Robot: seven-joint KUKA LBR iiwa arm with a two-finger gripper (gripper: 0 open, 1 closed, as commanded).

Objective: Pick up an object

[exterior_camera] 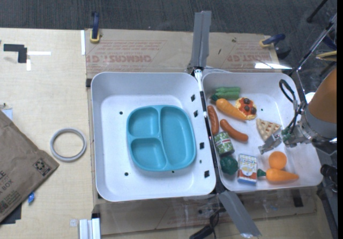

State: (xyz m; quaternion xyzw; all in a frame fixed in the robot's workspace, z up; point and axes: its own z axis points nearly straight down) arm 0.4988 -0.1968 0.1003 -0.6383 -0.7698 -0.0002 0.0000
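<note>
Teal tray (161, 139) in left bin (102, 141), toy food (233, 110) right, end effector (274, 141) seemingly open

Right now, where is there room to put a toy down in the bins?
The left bin has bare white floor all around the blue tray, and the tray's three sections are bare too. The right bin is crowded: hot dogs, carrot, pizza slice, orange and the claw. Its freest patch lies along the top-right wall, above the pizza slice.

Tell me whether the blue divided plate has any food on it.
Empty. The blue divided plate in the left bin shows bare compartments; the toy food lies in the right bin.
</note>
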